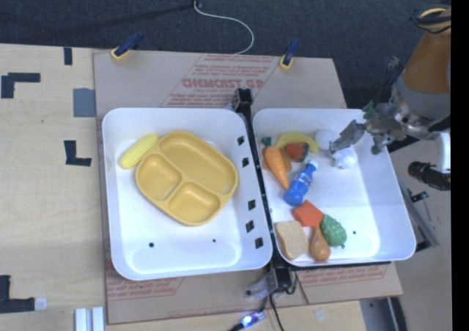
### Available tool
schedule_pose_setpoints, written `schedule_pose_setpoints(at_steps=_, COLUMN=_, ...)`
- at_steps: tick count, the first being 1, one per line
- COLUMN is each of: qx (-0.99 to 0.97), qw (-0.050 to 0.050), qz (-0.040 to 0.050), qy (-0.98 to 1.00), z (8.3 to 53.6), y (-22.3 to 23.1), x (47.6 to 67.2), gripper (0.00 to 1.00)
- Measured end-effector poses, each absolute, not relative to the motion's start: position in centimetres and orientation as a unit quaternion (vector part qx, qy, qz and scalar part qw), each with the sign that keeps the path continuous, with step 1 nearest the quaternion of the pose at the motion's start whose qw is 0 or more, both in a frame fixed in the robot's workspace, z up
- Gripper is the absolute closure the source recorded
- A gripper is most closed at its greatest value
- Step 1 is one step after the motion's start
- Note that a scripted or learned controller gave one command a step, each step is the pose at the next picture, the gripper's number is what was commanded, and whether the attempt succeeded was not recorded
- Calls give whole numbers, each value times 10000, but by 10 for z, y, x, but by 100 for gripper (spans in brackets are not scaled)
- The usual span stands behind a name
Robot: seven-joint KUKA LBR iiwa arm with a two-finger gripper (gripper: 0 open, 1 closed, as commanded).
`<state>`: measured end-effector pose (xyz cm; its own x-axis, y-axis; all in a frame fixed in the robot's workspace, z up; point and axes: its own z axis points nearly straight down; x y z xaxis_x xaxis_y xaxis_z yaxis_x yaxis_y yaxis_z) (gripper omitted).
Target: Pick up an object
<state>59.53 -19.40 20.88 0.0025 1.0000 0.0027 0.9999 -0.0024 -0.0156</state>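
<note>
Poised over the right bin's far right corner: gripper, reaching in from the right edge at a slant, wrist low, grey arm bent above the rim. Jaws: impossible to tell, spread or clamped. Just beneath, near the far wall, a small white object, a second white piece beside the banana. Likely trouble: fingertips skidding off the pale round piece, or nudging it against the wall. Blue bottle mid-bin, well clear.
</note>
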Motion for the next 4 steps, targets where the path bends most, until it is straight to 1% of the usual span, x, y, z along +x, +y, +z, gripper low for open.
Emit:
schedule_pose_setpoints(at_steps=1, qx=-7067, qw=7, qz=6, qy=-7075, z=218, y=-193, x=598, gripper=0)
schedule_pose_setpoints(at_steps=2, qx=-7064, qw=20, qz=19, qy=-7078, z=173, y=-188, x=596, gripper=0)
schedule_pose_setpoints(at_steps=3, qx=-7065, qw=15, qz=20, qy=-7077, z=128, y=-191, x=591, gripper=0)
schedule_pose_setpoints(at_steps=4, qx=-7062, qw=1, qz=15, qy=-7080, z=82, y=-190, x=591, gripper=0)
